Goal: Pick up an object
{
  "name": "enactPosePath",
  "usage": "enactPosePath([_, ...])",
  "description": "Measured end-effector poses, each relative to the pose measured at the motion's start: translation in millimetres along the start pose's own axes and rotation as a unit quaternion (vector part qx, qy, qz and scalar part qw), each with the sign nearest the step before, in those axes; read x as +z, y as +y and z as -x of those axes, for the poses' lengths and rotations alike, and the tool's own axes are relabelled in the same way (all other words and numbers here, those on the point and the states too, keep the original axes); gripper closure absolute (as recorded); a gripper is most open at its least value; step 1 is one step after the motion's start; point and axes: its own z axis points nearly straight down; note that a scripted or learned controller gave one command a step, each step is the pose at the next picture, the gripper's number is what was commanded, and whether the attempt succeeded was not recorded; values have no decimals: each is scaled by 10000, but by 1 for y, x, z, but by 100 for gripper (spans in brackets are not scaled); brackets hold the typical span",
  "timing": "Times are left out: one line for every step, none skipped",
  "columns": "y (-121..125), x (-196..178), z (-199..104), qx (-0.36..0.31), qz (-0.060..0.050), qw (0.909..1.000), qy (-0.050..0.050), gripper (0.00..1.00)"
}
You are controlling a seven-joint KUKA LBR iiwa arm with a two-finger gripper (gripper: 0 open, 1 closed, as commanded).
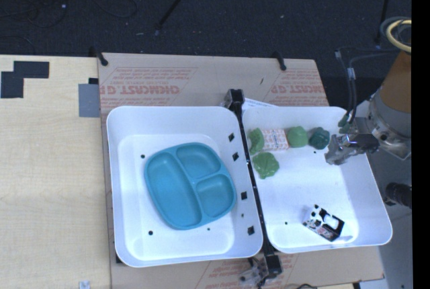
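Nearest the end effector point(338, 154), just off its tip, sits a dark green lump point(318, 138) in the right bin point(366, 180), a likely target. Whether it is spread, I cannot tell. Farther off lie paler green pieces point(265, 164), then a blue tray point(189, 183), cardboard-covered counter point(175, 79).

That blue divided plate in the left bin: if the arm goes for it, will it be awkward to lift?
Probably awkward. The blue plate lies flat on the left bin floor, so its low rim gives the end effector little to pinch. It looks like rigid, smooth plastic, so it would likely slide rather than bend if pushed.
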Motion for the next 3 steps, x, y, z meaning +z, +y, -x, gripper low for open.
enactPosePath([0,20,-50,0,-5,10000,-3,100])
enactPosePath([0,17,-101,-6,0,10000,-1,100])
enactPosePath([-7,34,-145,2,-8,10000,-6,100])
